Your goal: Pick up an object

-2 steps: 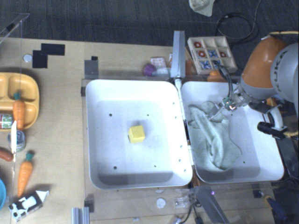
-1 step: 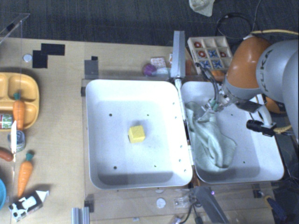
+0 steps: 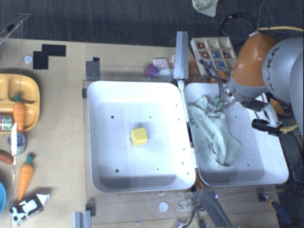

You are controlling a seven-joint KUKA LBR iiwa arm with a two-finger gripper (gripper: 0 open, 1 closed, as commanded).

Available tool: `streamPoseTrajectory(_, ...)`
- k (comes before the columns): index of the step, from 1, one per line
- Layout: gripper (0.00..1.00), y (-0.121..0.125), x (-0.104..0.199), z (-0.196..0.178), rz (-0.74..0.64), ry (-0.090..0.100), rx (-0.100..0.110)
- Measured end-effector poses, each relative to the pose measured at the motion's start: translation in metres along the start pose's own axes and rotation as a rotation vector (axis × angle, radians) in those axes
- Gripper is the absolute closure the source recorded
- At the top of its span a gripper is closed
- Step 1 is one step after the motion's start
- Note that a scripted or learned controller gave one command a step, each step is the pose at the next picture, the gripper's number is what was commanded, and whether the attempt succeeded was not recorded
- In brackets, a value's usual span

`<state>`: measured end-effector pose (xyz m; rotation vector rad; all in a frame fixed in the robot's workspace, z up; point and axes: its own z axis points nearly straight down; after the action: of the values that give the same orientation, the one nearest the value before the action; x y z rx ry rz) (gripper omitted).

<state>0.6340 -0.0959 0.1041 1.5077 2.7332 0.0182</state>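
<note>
A small yellow block (image 3: 139, 136) lies near the middle of the left bin (image 3: 102, 175). A pale grey-green cloth (image 3: 214, 136) is crumpled along the left side of the right bin (image 3: 266, 172). My gripper (image 3: 216, 106) reaches down from the orange-banded wrist (image 3: 251, 61) to the cloth's upper end, where the fabric is bunched up against its tip. The tip is small and partly lost against the cloth.
A metal divider (image 3: 181, 56) stands between the bins at the back. Behind the right bin sits a compartment box (image 3: 213, 51); a purple object (image 3: 151, 71) lies behind the left bin. A yellow tray (image 3: 19, 87) and toy carrots (image 3: 23, 175) rest at far left.
</note>
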Motion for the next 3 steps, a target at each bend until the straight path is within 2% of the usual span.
streamPoseTrajectory(1, 0.0, 0.0, 0.0, 0.0, 0.0, 0.0, 0.0)
streamPoseTrajectory(2, 0.0, 0.031, -0.015, 0.013, 0.122, 0.016, 0.027)
streamPoseTrajectory(3, 1.0, 0.034, -0.019, -0.001, 0.118, -0.005, 0.011)
